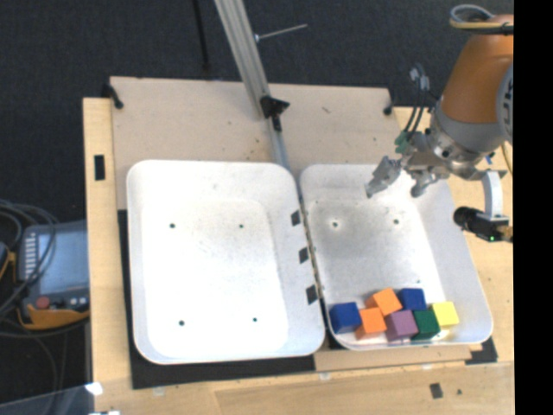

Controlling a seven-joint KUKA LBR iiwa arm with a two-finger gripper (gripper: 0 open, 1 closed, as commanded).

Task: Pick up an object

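Observation:
Several coloured cubes lie bunched at the near edge of the right bin (pixel 380 240): a blue cube (pixel 345 316), an orange cube (pixel 385 301), a second orange cube (pixel 372 321), a purple cube (pixel 401 325), a green cube (pixel 426 322), a yellow cube (pixel 446 314) and another blue cube (pixel 412 298). My gripper (pixel 399 182) hangs over the far right part of that bin, well away from the cubes. Its two grey fingers are spread apart with nothing between them.
The left bin (pixel 216 258) sits beside the right one, with a row of dark clips between them. A slanted metal rail (pixel 246 50) rises from the back of the bench. A pendant with cables (pixel 52 266) lies at the far left.

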